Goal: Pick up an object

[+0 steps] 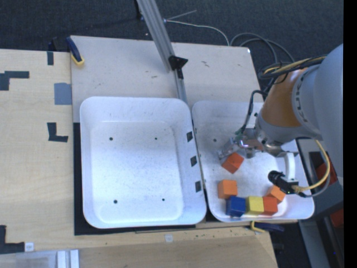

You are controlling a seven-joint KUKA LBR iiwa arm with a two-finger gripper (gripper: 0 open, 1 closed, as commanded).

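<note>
camera view, pale bench (pixel 128 71), dark carpet (pixel 67 10), fingers (pixel 233 154) over orange block (pixel 232 162), grip state unclear

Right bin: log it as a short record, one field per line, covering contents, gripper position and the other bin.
right bin: holds six small blocks
gripper: low inside the right bin, just above an orange block
near-edge blocks: orange, blue, yellow, orange-red, orange
grasp: not confirmed; contact with the block unclear
left bin: white, beside the right bin
</note>
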